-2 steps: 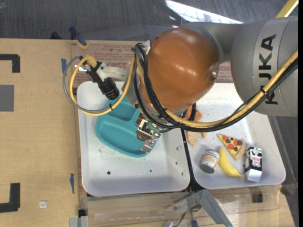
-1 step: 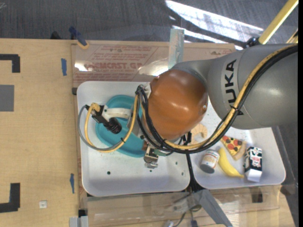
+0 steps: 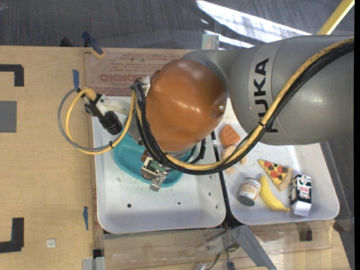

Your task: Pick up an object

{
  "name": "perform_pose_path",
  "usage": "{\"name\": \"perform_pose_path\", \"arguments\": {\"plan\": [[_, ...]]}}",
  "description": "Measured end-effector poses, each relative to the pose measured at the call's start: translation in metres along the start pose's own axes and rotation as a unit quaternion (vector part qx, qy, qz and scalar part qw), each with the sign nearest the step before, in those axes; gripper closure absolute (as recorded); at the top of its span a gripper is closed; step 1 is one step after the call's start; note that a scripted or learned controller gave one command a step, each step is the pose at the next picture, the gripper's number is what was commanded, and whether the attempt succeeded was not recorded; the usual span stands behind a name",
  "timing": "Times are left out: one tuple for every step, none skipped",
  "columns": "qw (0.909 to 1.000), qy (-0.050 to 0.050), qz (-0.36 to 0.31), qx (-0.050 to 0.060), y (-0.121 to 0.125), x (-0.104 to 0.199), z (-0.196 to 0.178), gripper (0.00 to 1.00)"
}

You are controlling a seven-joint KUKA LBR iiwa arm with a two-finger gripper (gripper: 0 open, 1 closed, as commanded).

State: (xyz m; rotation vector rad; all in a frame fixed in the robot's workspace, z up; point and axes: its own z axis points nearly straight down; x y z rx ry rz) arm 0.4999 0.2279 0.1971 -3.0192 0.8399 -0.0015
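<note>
arm [image 3: 270, 94] reaching in from the right, grey with orange band [image 3: 183, 106] above the wrist, covering much of the left bin [image 3: 169, 212]. gripper [image 3: 156, 176] low over the left bin, directly above a teal object [image 3: 126, 153] lying on the bin floor. cannot tell from this angle the gripper's state, nor whether it touches the teal object. yellow and black cables [image 3: 79, 117] looping out over the desk [image 3: 39, 179] at the bin's upper left.

right bin [image 3: 323, 207] carrying the remaining objects: orange piece [image 3: 229, 135] near the top, partly under the arm; pizza slice toy [image 3: 274, 172] mid-bin; small can [image 3: 249, 190] just beside a banana [image 3: 270, 196]; black-and-white carton [image 3: 301, 193] at the right side. nothing seen lifted clear of either bin.
</note>
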Motion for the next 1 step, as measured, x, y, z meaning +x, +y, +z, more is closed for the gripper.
{"name": "perform_pose_path", "arguments": {"plan": [[0.9879, 0.002, -0.155, 0.000, -0.0061, 0.0097, 0.1047, 1.00]]}}
